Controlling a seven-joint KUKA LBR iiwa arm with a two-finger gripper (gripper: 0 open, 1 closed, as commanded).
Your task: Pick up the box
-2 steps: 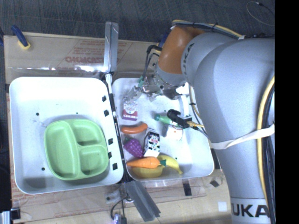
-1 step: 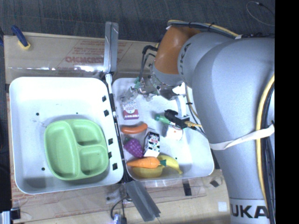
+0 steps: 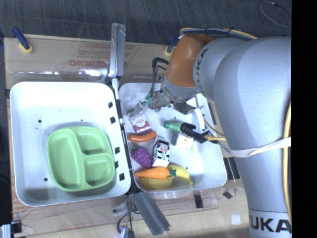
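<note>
Two bins (image 3: 29, 95); one tray (image 3: 81, 157).

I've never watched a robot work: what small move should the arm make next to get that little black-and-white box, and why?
Probably shift the gripper toward the near side of the right white bin, over the small black-and-white printed box. The gripper sits at the bin's far end, apart from the box, which stands among the orange sausage, purple toy and carrot.
</note>
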